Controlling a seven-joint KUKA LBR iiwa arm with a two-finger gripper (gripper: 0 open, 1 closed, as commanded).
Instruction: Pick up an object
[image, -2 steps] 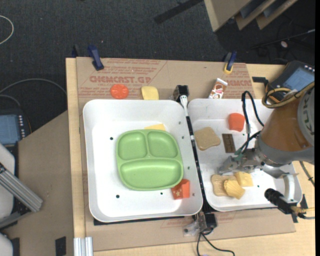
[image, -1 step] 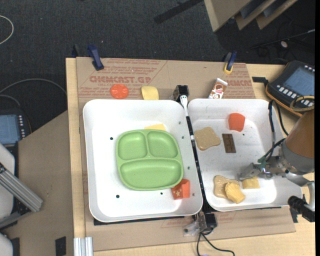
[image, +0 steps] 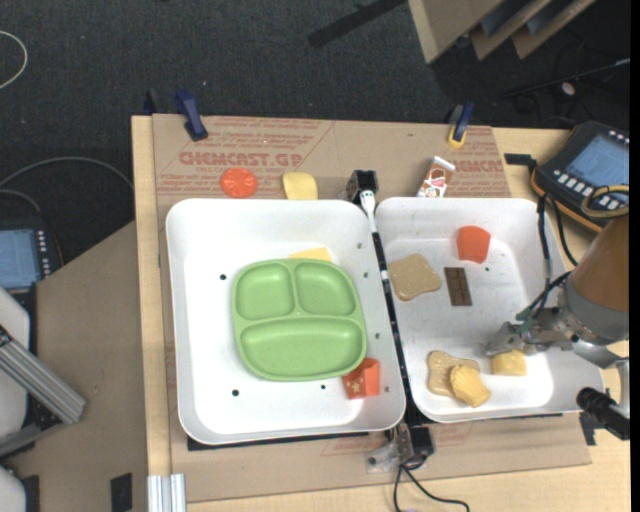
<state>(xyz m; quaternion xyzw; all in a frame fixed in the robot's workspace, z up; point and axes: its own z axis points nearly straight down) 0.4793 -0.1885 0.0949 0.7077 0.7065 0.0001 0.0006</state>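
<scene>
Bins sat side by side on your bench. Your gripper hung low in the right bin, just above a yellow chunk; you could not tell whether it was clenched or released. A green divided plate lay in the left bin, an orange block touching it.

The arm shows an orange-brown band above a grey wrist and thin metal fingers.
</scene>
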